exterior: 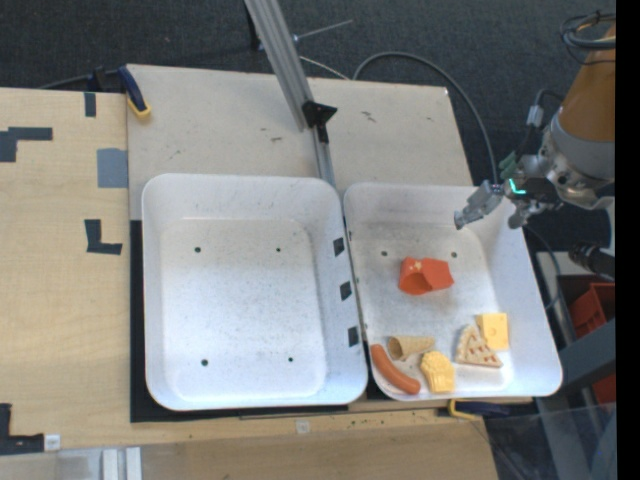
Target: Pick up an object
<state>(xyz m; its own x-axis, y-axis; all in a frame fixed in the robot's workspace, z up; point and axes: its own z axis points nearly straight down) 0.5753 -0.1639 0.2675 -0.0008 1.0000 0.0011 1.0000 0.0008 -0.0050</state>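
The right bin [372, 218] holds several toy foods. An orange-red cup [425, 275] lies on its side near the bin's middle. Along the front lie a red sausage [395, 370], a tan cone [410, 347], a yellow lumpy piece [437, 371], a pizza-like wedge [478, 351] and a yellow block [492, 330]. My gripper [493, 211] hovers over the bin's far right corner, above and to the right of the cup. Its fingers are spread open, and nothing sits between them.
The left bin [160, 268] adjoins the right one, with black clips on the shared wall. A slanted metal rail [285, 58] rises behind the bins. A cable loops over the bench at the back. The bench's right edge lies just beyond the right bin.
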